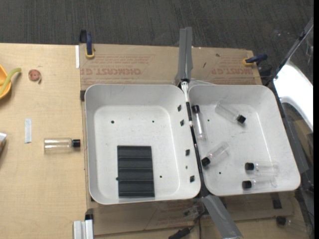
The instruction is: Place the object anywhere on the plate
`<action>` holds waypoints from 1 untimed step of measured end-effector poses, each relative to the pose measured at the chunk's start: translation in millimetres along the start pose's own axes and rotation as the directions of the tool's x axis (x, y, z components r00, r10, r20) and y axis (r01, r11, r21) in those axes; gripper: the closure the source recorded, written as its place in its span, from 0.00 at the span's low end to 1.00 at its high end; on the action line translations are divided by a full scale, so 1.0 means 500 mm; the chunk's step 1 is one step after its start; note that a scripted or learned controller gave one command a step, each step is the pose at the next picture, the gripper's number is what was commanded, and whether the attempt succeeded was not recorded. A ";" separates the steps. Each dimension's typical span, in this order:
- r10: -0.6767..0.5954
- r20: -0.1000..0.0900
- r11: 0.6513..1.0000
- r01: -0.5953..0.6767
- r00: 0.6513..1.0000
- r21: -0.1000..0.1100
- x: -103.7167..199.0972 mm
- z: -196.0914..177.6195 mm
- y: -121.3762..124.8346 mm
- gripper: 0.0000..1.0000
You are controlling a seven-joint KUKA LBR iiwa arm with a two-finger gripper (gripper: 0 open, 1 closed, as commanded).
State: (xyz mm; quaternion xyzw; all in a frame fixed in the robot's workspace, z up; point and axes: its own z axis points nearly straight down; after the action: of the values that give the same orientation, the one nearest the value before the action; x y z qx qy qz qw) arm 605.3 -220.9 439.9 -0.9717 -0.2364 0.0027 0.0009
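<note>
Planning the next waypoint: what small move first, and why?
Probably bring the arm in over the right bin toward the vial lying apart from the others near its back. Five clear vials lie in that bin, and the dark ridged plate in the left bin bears nothing yet.

A dark grey carpeted floor (149, 11) runs across the top of the view. Below it lies the pale wooden desk (40, 183), with a sheet of printed brown cardboard (134, 66) spread over its right part. A blue clamp (84, 38) pins the cardboard's far left corner and another clamp with an orange tip (253, 59) holds the far right corner. A grey metal bar (185, 54) stands at the cardboard's far edge. The light is even and soft, with faint shadows.
</note>
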 end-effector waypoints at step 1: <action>0.190 0.000 0.982 -0.190 0.982 0.000 0.080 0.002 -0.045 0.00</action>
State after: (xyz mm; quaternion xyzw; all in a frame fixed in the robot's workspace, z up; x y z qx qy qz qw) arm 630.4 -182.6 439.0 -0.9898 -0.1427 0.0029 0.0004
